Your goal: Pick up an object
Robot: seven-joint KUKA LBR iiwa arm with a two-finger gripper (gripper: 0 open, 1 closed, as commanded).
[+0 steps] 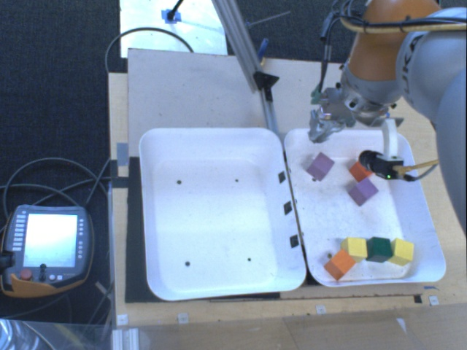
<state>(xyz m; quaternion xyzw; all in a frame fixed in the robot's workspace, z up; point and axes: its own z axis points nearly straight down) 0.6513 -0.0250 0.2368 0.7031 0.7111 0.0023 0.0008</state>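
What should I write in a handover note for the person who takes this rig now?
Gripper: over the far left corner of the right bin, nothing seen between its fingers; open or shut cannot be told.
Things, all in the right bin: purple block just below the gripper, second purple block, orange block beside it. Along the near edge: orange block, yellow block, green block, yellow block.
Done: nothing picked yet.
Left: grasp one object and lift it; the nearest purple block seems the likely choice.
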